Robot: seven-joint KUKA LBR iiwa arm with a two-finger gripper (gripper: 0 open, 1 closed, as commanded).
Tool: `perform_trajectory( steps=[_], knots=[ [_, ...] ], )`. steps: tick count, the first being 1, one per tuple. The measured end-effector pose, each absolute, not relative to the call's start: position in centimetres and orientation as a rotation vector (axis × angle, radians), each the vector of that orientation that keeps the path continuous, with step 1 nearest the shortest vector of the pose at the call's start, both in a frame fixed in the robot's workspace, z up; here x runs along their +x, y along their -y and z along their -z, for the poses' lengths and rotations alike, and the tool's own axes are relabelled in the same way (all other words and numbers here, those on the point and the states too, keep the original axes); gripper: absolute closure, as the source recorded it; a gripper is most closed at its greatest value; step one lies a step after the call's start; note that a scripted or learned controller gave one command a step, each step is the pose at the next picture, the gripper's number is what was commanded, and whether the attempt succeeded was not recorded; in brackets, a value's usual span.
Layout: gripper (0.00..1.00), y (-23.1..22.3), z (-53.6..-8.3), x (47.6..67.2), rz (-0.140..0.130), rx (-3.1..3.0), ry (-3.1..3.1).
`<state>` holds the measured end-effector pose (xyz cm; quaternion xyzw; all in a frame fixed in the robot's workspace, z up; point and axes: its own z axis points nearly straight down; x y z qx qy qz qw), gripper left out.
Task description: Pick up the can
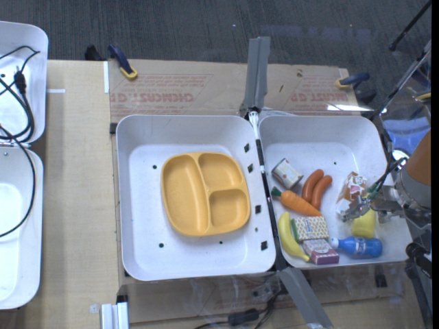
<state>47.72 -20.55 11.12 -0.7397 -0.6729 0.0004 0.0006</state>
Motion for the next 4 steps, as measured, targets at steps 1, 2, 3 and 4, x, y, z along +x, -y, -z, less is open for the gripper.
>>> perform_trajectory(
  steps=[1, 2, 3, 4],
  knots=[
    [0.00, 19.8, -9.1, 55.6, -0.003, -2.358, 2.074],
    [0.00, 20.8, -9.2, 63.2, 0.010, -2.308, 2.123],
    [1.00, 21.1, -10.3, 63.2, 0.003, -2.312, 2.128],
    [0.00, 20.8, -10.3, 63.3, 0.007, -2.307, 2.128]
  ],
)
